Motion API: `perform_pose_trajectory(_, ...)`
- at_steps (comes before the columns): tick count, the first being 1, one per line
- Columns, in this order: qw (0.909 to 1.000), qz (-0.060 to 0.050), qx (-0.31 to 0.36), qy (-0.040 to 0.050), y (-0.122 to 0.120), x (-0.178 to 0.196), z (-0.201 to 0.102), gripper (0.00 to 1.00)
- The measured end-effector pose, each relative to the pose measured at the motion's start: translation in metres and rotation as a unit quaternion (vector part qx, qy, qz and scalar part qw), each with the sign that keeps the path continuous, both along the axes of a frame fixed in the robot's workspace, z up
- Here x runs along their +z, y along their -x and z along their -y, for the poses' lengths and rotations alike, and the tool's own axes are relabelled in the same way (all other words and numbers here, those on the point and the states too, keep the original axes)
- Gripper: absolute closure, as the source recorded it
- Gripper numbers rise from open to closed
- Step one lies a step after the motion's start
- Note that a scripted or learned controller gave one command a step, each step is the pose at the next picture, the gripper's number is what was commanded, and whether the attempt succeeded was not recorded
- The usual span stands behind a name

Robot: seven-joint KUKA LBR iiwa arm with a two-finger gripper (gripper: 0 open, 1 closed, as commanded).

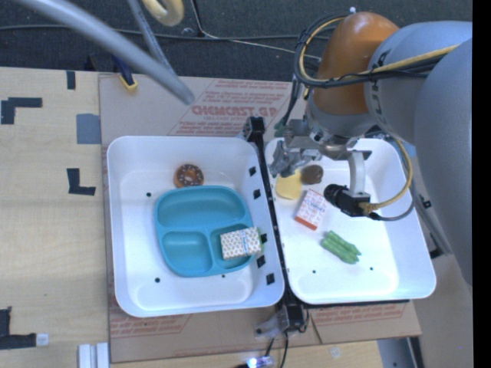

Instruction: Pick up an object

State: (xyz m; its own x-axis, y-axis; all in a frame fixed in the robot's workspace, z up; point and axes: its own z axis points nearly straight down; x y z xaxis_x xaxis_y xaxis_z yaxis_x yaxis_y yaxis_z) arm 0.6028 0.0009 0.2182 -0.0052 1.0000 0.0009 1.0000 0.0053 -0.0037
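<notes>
Cardboard-lined wooden bench (46, 205) carries two white bins (123, 228); jaws' state unreadable.

In the right bin, mid-frame, a pale yellow wedge (288, 186) touches a small brown round piece (311, 175). Just below lies a red-and-white packet (311, 209), tilted; lower right of it, a green pea pod (340, 247), lying diagonally.

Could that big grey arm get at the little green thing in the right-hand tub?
Probably yes. The green object lies alone on the open floor of the right bin, nothing covering it, and the gripper hovers over that same bin, near the yellow piece.
</notes>
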Motion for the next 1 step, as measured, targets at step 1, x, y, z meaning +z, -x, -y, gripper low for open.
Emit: perform_pose_trajectory(1,1.0,0.0,0.001,-0.0001,0.02,-0.005,-0.0536,1.0)
